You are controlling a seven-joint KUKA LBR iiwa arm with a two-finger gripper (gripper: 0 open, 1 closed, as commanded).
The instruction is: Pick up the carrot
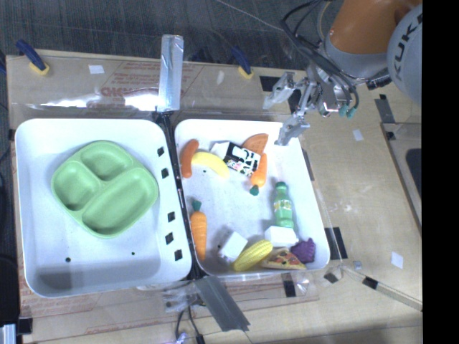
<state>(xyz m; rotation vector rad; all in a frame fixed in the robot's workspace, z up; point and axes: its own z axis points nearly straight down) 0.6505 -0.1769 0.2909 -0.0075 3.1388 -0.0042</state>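
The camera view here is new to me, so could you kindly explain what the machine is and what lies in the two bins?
It is one fixed camera above a bench, looking down at a slant. The grey and orange shape at top right is a robot arm; its gripper hangs over the top edge of the right bin, with nothing visibly between its fingers. The left bin holds a green divided plate. The right bin holds toy food: a carrot along its left wall, a second carrot higher up, a banana, a green bottle, corn, a pizza slice and purple grapes.
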